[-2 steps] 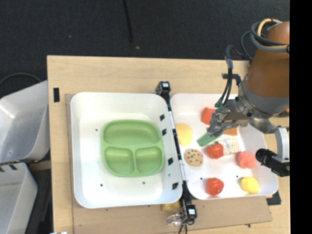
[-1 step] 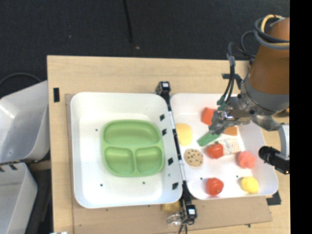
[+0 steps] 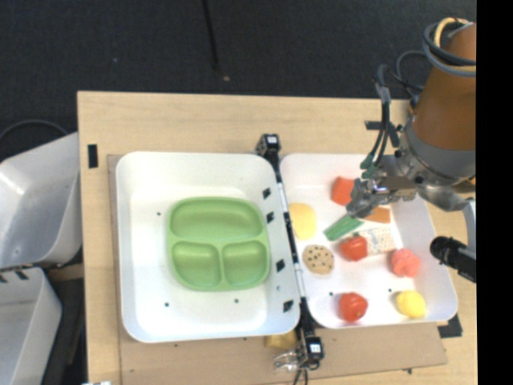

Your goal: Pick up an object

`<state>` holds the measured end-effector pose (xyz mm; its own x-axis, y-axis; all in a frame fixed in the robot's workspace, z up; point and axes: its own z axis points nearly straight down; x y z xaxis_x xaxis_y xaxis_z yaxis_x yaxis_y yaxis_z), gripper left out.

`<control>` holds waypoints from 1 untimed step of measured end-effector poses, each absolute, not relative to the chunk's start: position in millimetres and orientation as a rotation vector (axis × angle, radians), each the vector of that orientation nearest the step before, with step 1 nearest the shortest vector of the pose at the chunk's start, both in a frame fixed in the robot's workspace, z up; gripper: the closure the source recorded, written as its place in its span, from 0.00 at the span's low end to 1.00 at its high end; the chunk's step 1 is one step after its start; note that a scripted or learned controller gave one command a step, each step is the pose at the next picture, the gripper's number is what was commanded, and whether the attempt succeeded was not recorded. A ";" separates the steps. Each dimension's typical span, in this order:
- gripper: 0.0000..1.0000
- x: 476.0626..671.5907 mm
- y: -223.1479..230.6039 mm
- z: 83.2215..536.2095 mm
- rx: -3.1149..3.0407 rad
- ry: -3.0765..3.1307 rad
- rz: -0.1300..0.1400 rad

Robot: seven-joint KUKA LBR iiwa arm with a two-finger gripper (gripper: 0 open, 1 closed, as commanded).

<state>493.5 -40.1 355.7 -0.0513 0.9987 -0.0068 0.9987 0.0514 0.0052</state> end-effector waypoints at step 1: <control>1.00 489.6 -74.7 318.8 2.226 2.216 -0.004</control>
